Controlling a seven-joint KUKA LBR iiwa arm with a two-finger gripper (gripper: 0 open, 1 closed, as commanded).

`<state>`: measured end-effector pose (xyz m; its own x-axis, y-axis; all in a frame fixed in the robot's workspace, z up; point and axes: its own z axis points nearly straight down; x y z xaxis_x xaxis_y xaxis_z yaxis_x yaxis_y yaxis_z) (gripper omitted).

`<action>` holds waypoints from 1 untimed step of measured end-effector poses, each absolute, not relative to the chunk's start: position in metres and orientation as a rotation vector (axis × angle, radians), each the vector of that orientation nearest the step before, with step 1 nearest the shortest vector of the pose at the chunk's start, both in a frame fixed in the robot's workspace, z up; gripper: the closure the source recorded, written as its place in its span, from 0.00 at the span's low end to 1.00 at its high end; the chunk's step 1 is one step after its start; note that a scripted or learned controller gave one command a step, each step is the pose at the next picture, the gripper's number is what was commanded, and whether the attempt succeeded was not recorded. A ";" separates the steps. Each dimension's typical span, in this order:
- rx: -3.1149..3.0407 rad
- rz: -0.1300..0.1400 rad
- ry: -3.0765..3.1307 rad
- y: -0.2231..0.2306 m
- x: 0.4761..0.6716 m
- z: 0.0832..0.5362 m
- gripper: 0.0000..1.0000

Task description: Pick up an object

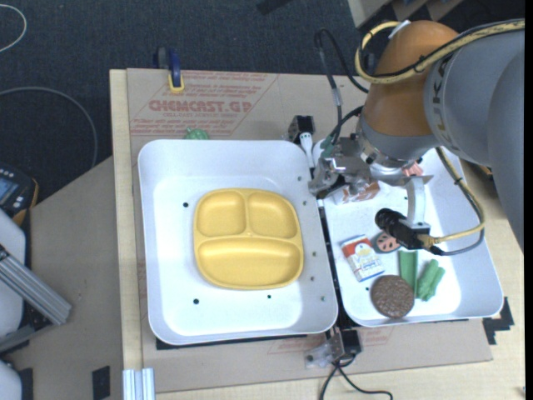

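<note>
Reaching in from the right, the arm [416, 82] hangs its gripper [338, 170] just beyond the upper right corner of the yellow plate [248, 238], over the seam between the left bin [166, 223] and right bin [470, 294]. Its opening, and whether it grips anything, cannot be told. A red-brown packet [363, 192] lies just beside it, farther right of the plate. A carton [364, 257], brown disc [391, 296] and green pieces [430, 279] lie right of the plate's lower half, apart from the gripper.
</note>
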<state>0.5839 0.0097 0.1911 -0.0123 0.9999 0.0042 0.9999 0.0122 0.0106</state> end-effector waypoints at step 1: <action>2.218 -0.002 2.232 0.061 0.558 0.185 1.00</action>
